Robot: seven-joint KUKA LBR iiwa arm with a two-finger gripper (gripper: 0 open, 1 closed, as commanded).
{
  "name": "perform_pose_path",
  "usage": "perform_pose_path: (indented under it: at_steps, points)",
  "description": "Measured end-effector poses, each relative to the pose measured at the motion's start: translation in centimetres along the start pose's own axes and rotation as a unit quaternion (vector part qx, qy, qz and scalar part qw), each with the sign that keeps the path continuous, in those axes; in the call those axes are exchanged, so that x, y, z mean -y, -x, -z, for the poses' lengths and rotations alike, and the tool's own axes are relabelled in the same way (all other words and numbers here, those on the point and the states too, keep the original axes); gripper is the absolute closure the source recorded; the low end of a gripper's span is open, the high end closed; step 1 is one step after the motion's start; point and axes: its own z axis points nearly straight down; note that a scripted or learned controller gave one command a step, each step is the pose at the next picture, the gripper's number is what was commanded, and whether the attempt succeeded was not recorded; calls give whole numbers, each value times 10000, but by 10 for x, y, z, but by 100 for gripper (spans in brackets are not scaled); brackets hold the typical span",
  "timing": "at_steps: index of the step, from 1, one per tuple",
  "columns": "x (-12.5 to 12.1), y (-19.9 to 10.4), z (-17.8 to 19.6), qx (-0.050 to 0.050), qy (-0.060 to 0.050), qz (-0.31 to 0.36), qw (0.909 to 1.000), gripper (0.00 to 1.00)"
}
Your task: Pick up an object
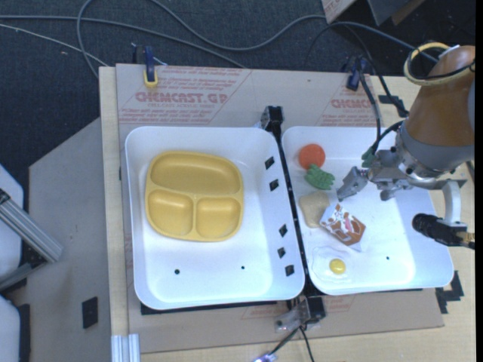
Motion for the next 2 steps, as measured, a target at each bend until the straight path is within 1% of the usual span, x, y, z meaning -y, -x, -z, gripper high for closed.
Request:
perform_pose_path:
  at_steps: [1,2]
  points:
    - [-3,0,6,9,66,13,10000,0]
    - [-13,-3,-49,6,46,10,10000,0]
